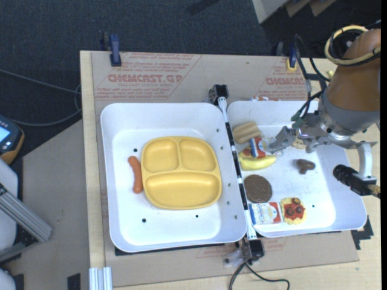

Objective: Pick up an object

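Note:
My gripper (282,141) hangs over the right bin (344,216), in its upper middle, with the arm coming in from the right. Just left of it lie a yellow banana (256,160), a small red, white and blue pack (257,145) and a tan bun (245,131). I see nothing held in the gripper. A small brown lump (305,165) lies below and to the right of it. Lower in this bin sit a round brown patty (259,188), a red and white carton (265,212) and a yellow piece with red topping (294,209).
The left bin (115,162) holds a yellow divided plate (180,172) with an orange sausage (136,174) beside its left edge. A black divider rail (234,162) runs between the bins. Cables and a black part (354,180) of the arm sit at the right bin's right side.

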{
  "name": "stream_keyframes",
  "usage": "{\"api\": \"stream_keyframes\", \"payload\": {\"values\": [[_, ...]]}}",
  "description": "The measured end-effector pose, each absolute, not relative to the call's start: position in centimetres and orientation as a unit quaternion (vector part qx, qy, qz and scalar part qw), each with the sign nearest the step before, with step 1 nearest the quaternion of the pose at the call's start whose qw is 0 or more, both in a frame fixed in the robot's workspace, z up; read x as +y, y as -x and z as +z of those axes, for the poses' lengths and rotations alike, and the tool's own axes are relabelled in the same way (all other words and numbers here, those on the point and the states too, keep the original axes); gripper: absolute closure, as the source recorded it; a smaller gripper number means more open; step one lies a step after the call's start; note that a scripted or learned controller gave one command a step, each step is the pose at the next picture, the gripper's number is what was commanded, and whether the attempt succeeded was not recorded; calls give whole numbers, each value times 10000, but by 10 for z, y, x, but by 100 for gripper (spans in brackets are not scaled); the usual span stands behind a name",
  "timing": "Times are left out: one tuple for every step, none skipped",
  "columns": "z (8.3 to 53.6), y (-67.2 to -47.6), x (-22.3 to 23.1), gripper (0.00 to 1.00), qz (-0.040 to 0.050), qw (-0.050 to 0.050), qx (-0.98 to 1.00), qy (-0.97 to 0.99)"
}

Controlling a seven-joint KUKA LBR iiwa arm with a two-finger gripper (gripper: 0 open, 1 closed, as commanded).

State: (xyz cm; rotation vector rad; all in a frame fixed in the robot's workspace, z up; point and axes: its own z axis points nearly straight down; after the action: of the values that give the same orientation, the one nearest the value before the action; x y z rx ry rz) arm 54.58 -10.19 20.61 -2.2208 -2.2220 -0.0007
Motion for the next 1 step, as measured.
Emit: {"api": "stream_keyframes", "payload": {"values": [[176, -612, -186, 0, 1, -37, -7056, 7086]]}}
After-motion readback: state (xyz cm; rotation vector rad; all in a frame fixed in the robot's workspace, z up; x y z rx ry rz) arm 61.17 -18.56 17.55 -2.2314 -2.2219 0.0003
